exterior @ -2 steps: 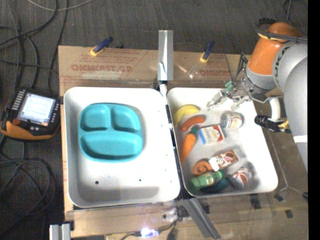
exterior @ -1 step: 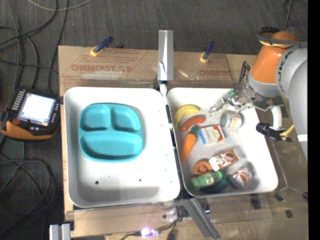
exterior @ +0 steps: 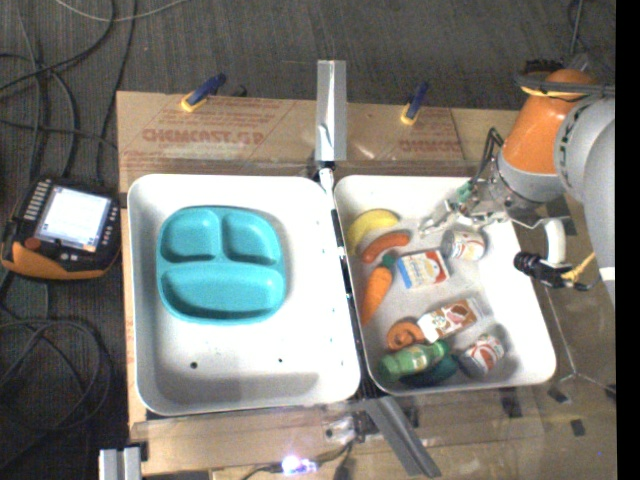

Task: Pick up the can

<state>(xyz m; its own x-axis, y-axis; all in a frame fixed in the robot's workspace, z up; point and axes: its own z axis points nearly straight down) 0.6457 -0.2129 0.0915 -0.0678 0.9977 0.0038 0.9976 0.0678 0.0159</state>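
Camera view: cardboard (exterior: pixel 200 136) lettering blurred, can (exterior: pixel 466 245) label unreadable, jaws' state impossible to tell.

Dark carpet (exterior: pixel 200 28) covered the floor, with black cables (exterior: pixel 60 58) looping across it at far left. A brown cardboard sheet (exterior: pixel 250 133) lay on the bench, and a handheld screen (exterior: pixel 65 228) glowed at left.
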